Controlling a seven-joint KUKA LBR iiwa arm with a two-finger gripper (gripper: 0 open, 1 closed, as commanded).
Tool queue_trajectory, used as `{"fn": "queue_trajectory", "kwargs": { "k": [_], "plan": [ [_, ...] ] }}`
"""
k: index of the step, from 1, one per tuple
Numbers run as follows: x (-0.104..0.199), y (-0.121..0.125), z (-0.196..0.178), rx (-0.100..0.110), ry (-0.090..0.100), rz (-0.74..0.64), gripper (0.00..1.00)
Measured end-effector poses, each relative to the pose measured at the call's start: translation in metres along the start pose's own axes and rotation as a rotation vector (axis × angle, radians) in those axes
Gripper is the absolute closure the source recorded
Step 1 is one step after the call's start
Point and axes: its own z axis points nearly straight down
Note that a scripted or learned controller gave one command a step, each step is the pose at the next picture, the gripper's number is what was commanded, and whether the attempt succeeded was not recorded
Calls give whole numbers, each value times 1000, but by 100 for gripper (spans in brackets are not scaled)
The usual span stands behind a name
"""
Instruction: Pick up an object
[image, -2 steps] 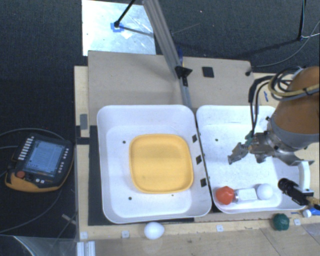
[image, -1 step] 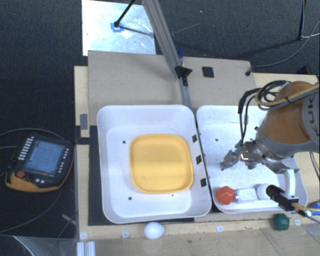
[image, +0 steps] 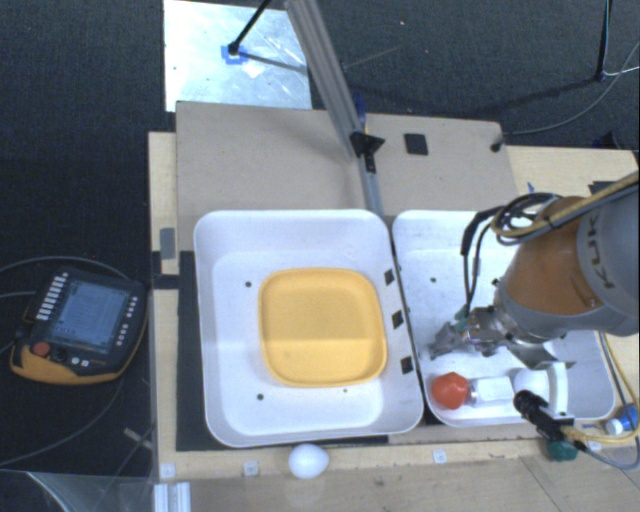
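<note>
A square yellow plate (image: 323, 327) lies flat in the middle of the left bin (image: 225, 250). In the right bin (image: 430, 250), a small red round object (image: 450, 390) rests near the front wall, and a white oblong piece (image: 492, 388) touches its right side. My gripper (image: 450, 342) hangs low over the right bin, just behind the red object and pointing left. Nothing shows in its grasp. The arm's orange band (image: 545, 270) and grey wrist cover the right half of that bin.
A white egg-shaped object (image: 308, 461) lies on the bench in front of the left bin, outside it. A teach pendant (image: 78, 330) sits on the floor to the left. A slanted metal pole (image: 340, 90) rises behind the bins.
</note>
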Motion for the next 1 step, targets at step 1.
{"fn": "queue_trajectory", "kwargs": {
  "k": [1],
  "plan": [
    [0, 2, -13, -6, 0, -1, 100]
  ]
}}
